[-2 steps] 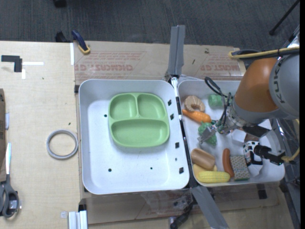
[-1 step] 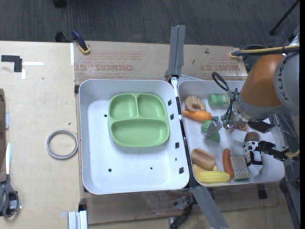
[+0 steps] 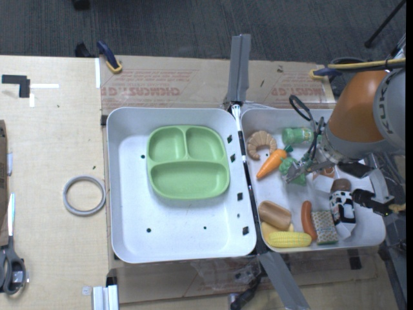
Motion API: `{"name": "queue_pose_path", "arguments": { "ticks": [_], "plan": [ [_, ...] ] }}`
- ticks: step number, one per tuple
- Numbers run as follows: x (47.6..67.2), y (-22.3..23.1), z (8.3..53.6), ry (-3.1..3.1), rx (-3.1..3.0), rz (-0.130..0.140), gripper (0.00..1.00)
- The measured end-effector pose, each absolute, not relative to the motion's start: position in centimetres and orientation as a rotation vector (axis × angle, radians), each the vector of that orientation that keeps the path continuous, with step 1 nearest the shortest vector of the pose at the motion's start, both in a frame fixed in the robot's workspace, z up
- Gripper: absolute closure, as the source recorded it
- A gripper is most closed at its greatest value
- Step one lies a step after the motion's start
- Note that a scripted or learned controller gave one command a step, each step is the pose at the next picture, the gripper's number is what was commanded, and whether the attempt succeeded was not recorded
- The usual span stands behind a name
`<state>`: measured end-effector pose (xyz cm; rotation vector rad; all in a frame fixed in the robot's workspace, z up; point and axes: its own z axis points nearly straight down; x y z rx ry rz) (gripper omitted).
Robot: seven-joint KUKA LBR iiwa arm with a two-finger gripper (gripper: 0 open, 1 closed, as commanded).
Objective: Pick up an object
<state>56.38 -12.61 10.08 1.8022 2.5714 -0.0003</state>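
Gripper [image 3: 298, 171] low in the right bin [image 3: 371, 241], among toys, just right of the carrot [image 3: 271, 163]; fingers blurred against a green-grey thing, so grip impossible to tell. Arm [image 3: 361, 112] bent in from the right, hiding part of that bin. "CHEMICAL GU…" printed upside down on the cardboard [image 3: 155, 82]. Green tray [image 3: 188, 163] in the left bin [image 3: 119, 192].

two white bins [image 3: 122, 192], one green plate [image 3: 188, 162], one carrot [image 3: 271, 163], one corn cob [image 3: 288, 239]

Matt green plastic plate [image 3: 188, 161], glossy white bins [image 3: 122, 192], bare wood bench [image 3: 45, 160]
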Motion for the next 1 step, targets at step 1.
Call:
{"name": "queue_pose_path", "arguments": {
  "ticks": [1],
  "plan": [
    [57.67, -14.25, 9.16, 2.62, 1.731, -0.001, 1.0]
  ]
}}
